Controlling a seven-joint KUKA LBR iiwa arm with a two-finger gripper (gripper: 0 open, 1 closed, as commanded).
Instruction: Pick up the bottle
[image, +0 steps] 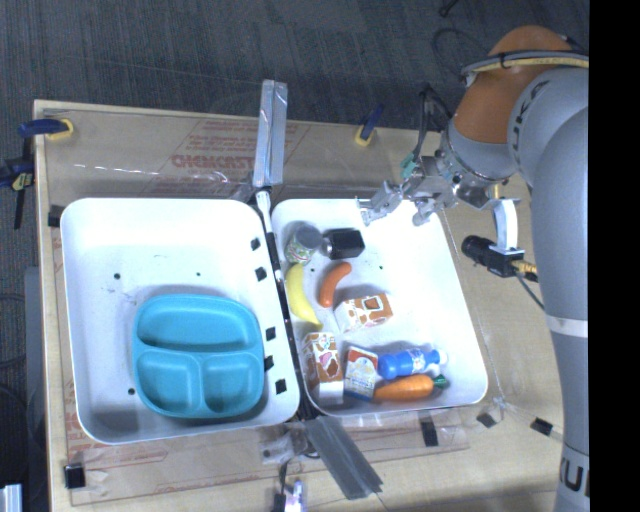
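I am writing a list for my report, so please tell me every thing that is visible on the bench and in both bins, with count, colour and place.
bins: 2, white, side by side on the bench
compartment tray: 1, light blue, in the left bin, near its front
bottle: 1, blue with white cap, right bin, front, lying down
carrot: 1, orange, right bin, just in front of the bottle
banana: 1, yellow, right bin, along its left wall
sausage: 1, orange-red, right bin, middle
small cartons: 3, white with printed labels, right bin, middle and front
black object: 1, right bin, back
clamps: 2 visible, blue and yellow, bench back edge
gripper: 1, grey metal, above the right bin's back edge
arm: 1, grey with orange band, right side
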